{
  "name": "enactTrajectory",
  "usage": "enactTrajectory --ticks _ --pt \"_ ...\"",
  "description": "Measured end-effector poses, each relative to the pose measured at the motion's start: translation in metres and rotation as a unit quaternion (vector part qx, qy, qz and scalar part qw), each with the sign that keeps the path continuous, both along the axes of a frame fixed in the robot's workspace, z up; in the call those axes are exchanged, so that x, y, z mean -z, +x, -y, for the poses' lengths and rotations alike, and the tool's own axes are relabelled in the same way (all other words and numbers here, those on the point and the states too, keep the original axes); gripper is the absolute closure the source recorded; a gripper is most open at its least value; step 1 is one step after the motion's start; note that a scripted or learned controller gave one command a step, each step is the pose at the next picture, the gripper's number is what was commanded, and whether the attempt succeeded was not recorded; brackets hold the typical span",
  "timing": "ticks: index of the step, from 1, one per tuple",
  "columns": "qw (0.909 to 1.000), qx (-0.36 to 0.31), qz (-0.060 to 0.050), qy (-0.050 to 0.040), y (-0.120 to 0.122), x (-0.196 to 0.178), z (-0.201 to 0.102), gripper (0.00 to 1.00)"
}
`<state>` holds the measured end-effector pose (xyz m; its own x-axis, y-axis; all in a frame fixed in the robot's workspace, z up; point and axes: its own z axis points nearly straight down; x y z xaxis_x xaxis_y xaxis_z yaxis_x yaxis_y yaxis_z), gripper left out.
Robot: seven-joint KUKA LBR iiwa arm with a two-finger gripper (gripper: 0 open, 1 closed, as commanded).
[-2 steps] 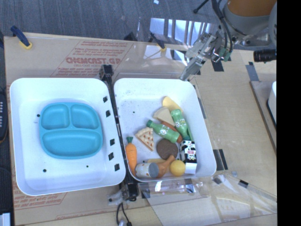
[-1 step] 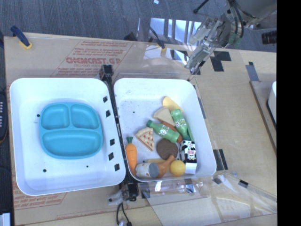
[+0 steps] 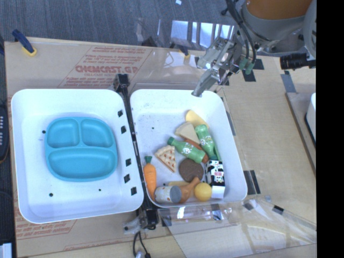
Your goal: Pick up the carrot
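One carrot (image 3: 150,179), tip hidden under a can (image 3: 168,193).

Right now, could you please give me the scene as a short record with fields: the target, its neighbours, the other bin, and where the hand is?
target: orange toy carrot, lying along the right bin's left wall, near its front
neighbours: pizza-slice toy to its right; small grey can at its lower end
left bin: white bin holding a blue divided plate
hand: hand over the right bin's far rim, apart from the carrot
held: nothing seen
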<state>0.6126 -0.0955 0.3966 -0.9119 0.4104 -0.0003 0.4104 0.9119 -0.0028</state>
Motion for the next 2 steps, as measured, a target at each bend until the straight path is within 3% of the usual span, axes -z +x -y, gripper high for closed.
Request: enactTrajectory --ticks 1,2 --pt "0.9743 0.225 0.003 -0.0022 0.013 -0.040 0.047 0.00" --pt "0.9465 0.323 -0.002 -0.0024 0.027 -0.017 0.030 0.00"
